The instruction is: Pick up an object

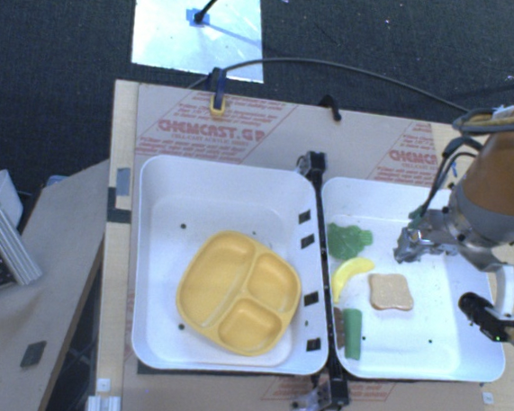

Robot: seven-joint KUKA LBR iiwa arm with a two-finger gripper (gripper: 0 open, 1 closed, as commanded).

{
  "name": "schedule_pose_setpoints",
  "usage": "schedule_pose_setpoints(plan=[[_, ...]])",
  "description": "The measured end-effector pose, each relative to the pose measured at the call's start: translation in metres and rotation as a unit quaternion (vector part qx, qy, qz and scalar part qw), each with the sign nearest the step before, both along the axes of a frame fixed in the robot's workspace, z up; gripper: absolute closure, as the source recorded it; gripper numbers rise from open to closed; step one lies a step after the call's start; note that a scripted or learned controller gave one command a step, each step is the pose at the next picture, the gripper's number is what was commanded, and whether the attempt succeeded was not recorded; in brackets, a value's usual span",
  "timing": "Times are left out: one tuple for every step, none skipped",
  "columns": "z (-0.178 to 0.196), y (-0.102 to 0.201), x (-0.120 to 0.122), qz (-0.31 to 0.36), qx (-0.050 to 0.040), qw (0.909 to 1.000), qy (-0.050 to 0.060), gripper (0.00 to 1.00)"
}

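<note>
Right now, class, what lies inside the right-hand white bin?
Inside the right bin lie a green leafy piece, a banana, a toast slice and a green stick. The gripper covers some floor.

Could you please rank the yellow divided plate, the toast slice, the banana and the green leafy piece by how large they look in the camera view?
1. Yellow divided plate, by far the largest.
2. Toast slice and green leafy piece: these look about alike, so I would not rank them.
3. Banana, slightly smaller.
</note>
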State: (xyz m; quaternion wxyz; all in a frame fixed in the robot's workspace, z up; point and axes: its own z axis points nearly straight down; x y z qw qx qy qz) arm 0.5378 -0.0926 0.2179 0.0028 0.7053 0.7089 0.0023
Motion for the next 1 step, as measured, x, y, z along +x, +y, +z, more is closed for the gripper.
schedule_pose_setpoints(plan=[[0.044, -0.0022, 0.0049, 0.0, -0.0002, 1.0, 0.001, 1.0]])
